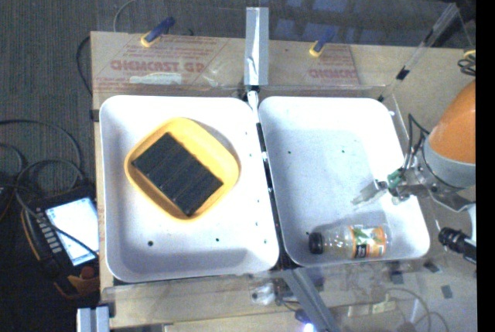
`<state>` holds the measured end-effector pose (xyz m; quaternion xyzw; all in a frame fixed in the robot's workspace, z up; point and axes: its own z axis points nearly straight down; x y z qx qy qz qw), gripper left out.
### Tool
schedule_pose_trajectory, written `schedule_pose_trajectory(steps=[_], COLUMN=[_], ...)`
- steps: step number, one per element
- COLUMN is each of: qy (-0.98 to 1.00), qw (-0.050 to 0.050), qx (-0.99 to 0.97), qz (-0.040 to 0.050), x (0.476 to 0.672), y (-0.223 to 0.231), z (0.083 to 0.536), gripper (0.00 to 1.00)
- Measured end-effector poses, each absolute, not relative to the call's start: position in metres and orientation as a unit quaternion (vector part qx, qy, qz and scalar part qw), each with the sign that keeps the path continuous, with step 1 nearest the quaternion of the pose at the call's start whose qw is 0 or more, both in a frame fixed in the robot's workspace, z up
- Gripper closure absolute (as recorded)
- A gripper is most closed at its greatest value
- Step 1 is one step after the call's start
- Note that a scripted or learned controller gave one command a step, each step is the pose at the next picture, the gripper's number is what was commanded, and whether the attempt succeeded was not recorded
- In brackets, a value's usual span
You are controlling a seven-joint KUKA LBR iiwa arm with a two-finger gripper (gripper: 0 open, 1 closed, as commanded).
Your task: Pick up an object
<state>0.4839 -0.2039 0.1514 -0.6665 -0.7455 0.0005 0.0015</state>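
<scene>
A clear plastic bottle with a black cap and an orange label lies on its side near the front edge of the right bin. In the left bin rests a yellow dish holding a dark square block. My gripper reaches in over the right bin's right rim, above and to the right of the bottle and apart from it. Nothing shows held in it. The arm's orange band is at the right edge.
The bins sit side by side on a brown board with clamps along the back. Cables and a small device lie on the floor to the left. The back half of the right bin is bare white floor.
</scene>
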Motion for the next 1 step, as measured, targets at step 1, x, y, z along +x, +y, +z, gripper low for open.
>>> schedule_pose_trajectory(steps=[1], qy=[-0.779], qw=[0.001], qx=[-0.627], qz=[0.0008], x=[0.4839], y=[-0.2047], z=[0.1265], gripper=[0.0])
